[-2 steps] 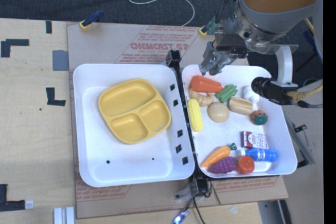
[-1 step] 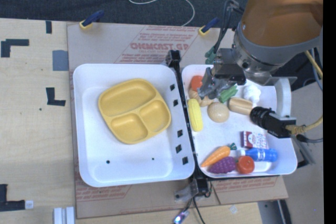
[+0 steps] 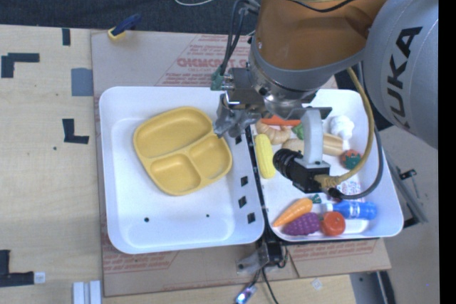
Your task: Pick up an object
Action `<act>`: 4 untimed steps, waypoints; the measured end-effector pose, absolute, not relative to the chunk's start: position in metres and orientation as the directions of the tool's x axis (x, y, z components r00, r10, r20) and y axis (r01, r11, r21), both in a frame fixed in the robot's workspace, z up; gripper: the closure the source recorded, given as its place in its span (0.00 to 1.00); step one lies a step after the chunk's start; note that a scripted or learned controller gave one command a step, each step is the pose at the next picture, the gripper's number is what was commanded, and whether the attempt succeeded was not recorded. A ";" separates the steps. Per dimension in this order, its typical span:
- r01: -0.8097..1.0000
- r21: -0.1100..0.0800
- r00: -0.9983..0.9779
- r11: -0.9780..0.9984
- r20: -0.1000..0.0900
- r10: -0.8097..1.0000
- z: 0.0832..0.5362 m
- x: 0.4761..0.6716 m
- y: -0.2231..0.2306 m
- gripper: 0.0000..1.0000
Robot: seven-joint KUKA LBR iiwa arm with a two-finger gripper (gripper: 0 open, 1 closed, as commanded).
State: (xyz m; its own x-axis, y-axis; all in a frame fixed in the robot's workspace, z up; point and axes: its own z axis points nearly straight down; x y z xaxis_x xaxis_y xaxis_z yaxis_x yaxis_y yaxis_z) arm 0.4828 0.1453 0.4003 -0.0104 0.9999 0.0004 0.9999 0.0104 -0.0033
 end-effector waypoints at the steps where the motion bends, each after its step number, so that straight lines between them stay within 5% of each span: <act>1: 1.000 -0.003 -0.005 0.005 -0.001 1.000 0.411 0.483 0.141 1.00; 2: 1.000 -0.005 -0.006 0.006 -0.002 1.000 0.421 0.483 0.141 1.00; 3: 1.000 -0.006 0.003 -0.003 -0.003 1.000 0.372 0.483 0.104 1.00; 4: 1.000 0.000 0.005 -0.005 -0.002 1.000 0.385 0.484 0.048 1.00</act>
